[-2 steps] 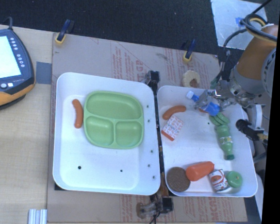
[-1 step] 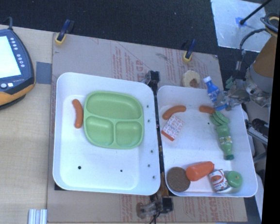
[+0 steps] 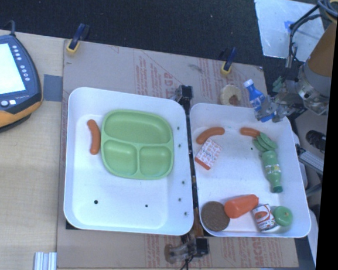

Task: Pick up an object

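The gripper (image 3: 272, 109) is hanging over the far right corner of the right bin (image 3: 236, 177), just at its rim. Its tip is dark and mixing with cables, so I cannot tell whether it is wide, narrow or closing on something.

A small blue and white bottle (image 3: 253, 92) is lying directly beside the gripper, on the side of the left bin (image 3: 72, 170), and seems to be touching it. Whether it is being held or only standing in front, I cannot tell. I am judging that this bottle is the object of the try, because the gripper is staying nearest to it.

Just below the gripper, toward the camera, a short sausage (image 3: 250, 132) and a green bottle (image 3: 270, 164) are lying inside the bin. A longer sausage (image 3: 210, 134) and a red and white packet (image 3: 208, 154) are resting further away, toward the middle wall.

Well apart, at the near edge, a carrot (image 3: 240, 205), a brown disc (image 3: 213, 216), a can (image 3: 262, 217) and a green apple (image 3: 282, 216) are crowding together, so a grasp there is looking harder.

The left bin is carrying a green tray (image 3: 137, 144) and one sausage beside it.
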